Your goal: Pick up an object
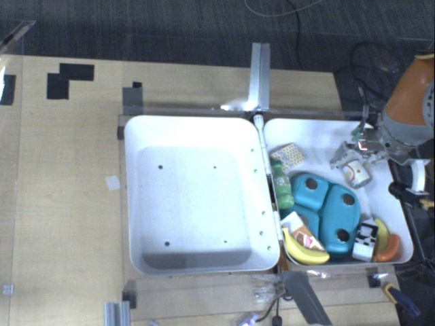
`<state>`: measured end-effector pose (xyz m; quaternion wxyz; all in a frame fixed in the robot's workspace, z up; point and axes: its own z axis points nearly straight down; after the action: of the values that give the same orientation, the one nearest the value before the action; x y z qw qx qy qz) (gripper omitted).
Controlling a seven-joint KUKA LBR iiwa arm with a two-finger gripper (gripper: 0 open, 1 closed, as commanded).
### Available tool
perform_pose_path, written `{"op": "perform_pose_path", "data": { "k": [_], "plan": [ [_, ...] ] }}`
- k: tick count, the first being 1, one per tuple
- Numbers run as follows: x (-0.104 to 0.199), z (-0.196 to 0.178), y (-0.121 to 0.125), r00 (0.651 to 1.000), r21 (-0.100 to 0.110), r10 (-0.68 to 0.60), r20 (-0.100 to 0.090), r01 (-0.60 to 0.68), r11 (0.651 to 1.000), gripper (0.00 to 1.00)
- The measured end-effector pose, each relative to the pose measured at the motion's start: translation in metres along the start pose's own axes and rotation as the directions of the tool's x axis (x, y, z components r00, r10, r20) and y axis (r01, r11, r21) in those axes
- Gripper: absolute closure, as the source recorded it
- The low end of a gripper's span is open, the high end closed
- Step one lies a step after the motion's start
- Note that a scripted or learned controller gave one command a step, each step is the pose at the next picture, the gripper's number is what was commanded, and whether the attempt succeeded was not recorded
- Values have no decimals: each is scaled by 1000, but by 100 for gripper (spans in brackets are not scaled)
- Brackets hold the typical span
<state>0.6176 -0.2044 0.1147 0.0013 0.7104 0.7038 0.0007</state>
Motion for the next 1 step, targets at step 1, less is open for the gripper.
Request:
{"op": "perform_pose_path", "data": {
  "k": [1],
  "plan": [
    [6,28,28,982,-4,190,-2,-190,982,0]
  ]
}}
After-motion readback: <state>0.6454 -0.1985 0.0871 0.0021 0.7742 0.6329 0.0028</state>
